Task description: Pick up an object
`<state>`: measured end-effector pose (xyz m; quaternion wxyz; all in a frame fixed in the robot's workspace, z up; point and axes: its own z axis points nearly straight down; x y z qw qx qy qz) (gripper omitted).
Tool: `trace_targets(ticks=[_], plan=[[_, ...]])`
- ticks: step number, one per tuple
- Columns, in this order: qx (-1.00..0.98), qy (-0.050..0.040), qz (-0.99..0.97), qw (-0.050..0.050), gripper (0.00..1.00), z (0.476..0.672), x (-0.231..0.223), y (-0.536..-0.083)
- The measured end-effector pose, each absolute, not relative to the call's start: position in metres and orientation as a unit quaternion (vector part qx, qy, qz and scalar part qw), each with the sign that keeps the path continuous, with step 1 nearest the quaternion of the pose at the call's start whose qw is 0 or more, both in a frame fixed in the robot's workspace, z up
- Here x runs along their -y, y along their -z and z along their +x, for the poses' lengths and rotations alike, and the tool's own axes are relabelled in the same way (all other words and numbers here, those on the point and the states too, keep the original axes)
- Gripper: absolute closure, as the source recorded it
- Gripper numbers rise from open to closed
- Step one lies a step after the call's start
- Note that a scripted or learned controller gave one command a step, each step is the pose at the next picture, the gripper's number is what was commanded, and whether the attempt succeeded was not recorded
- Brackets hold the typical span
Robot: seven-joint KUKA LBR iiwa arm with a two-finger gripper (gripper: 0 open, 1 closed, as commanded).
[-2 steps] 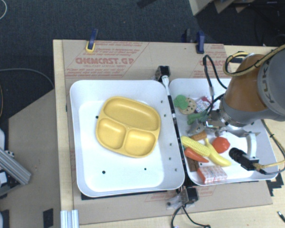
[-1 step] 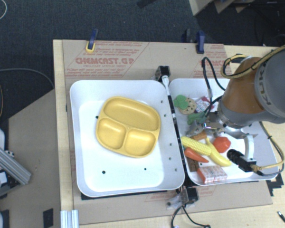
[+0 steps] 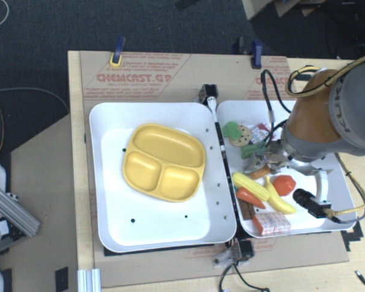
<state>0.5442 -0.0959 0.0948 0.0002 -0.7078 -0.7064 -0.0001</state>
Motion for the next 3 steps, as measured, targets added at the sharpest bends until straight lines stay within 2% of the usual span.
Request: trace_targets(ticks=[1, 2, 3], plan=[[0.707, 0.0007, -0.707, -0.001, 1.00, 0.542, 0.093, -0.137], [0.708, 0.0020, -0.706, -0.003, 1.00, 0.540, 0.086, -0.198], [0.708, 0.0013, -0.707, -0.002, 1.00, 0.542, 0.086, -0.227]])
